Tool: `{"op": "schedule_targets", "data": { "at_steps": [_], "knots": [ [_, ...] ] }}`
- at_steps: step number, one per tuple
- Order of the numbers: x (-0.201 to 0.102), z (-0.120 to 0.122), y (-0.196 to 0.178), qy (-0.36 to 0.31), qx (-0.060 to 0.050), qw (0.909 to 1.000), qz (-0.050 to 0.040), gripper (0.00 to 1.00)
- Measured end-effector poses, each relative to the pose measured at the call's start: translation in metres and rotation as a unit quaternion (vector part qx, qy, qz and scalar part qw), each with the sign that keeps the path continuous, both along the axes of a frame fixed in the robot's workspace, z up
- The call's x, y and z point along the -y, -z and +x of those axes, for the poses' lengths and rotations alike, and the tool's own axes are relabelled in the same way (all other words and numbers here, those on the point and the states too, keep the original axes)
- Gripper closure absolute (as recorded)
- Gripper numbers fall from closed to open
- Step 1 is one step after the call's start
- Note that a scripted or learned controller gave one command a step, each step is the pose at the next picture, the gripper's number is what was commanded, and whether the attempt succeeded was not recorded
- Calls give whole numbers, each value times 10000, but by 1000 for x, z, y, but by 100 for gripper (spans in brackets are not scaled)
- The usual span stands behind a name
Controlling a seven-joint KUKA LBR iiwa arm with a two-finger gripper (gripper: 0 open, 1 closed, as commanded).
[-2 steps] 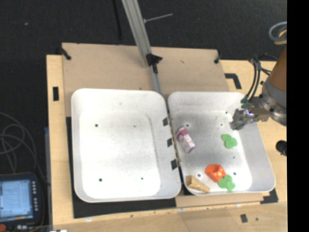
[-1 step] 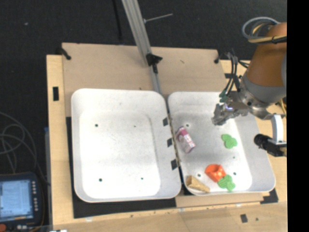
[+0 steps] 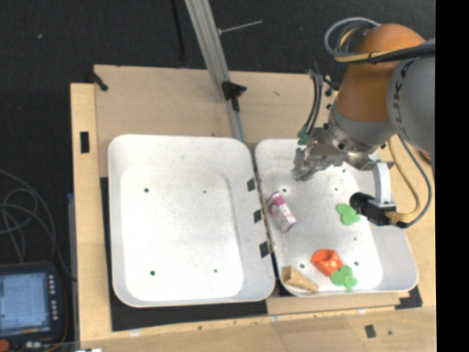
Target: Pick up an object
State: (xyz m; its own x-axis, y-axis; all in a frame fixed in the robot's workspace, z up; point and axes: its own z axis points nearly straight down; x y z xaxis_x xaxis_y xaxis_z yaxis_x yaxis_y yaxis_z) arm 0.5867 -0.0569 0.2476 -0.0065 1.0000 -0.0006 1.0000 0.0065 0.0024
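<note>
My gripper (image 3: 304, 169) hangs over the far part of the right bin (image 3: 381, 277), under the orange band of the arm. Nothing shows between its tips. A small pink and white packet (image 3: 281, 210) lies below it and to the left, near the bin's left wall. A green piece (image 3: 347, 213) lies to the gripper's lower right. At the bin's near edge sit a red-orange object (image 3: 326, 259), a second green piece (image 3: 344, 278) touching it, and a tan wedge (image 3: 299, 279).
The left bin (image 3: 183, 218) lies beside the right one, with small clips along the shared wall. A slanted metal pole (image 3: 212, 50) rises behind the bins. A black cable fitting (image 3: 372, 210) hangs from the arm over the right bin.
</note>
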Motion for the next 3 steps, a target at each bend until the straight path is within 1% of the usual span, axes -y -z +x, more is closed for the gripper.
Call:
{"op": "schedule_targets", "data": {
  "at_steps": [1,2,3],
  "knots": [
    [-47,26,12,3,-3,10000,1,100],
    [-87,54,2,1,6,10000,8,100],
    [-138,71,-6,-2,6,10000,7,100]
  ]
}}
